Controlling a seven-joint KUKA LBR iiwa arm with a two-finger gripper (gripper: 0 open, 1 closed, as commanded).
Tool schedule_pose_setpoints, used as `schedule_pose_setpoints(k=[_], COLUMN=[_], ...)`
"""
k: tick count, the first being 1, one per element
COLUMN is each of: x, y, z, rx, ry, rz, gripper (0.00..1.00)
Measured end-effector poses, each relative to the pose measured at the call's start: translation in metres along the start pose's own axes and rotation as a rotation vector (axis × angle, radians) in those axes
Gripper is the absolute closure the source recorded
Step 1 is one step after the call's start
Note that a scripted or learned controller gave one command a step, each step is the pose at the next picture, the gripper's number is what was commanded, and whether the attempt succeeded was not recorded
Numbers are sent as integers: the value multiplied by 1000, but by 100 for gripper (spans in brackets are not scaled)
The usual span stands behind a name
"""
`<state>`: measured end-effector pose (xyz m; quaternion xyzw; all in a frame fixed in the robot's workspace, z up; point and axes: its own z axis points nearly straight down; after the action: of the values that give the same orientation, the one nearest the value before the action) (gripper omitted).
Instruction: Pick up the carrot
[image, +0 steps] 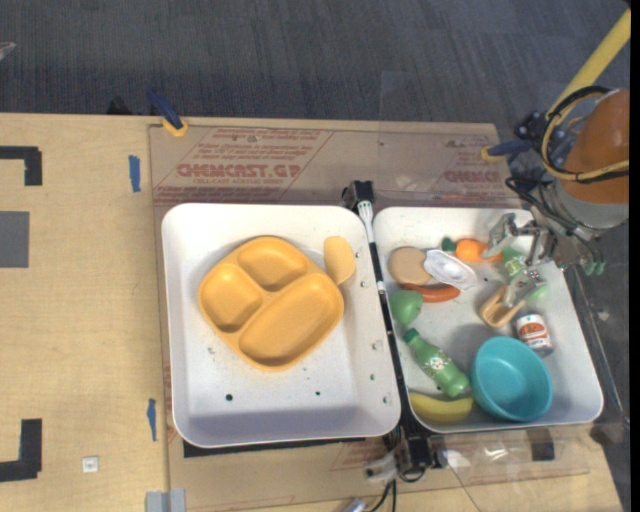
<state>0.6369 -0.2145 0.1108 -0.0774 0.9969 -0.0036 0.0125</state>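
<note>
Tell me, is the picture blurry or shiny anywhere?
Camera view: mostly sharp and evenly lit; the gripper looks a bit blurry over the right bin, the teal bowl has soft shine, and the carrot lies half hidden.

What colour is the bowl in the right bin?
Teal. The bowl sits at the right bin's near right corner, shown clearly in the camera view.

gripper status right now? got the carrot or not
gripper: cannot be told; it sits over the right bin, not at the carrot.
</note>
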Motion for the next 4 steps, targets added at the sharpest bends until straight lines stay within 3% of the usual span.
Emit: schedule_pose_setpoints(k=[1,2,3,4], x=[-15,-22,-14,-19], y=[23,28,49,61], z=[19,23,19,19], rx=[0,0,15,18], ry=[37,87,56,59], rz=[56,540,849,1187], gripper=[0,0,0,0])
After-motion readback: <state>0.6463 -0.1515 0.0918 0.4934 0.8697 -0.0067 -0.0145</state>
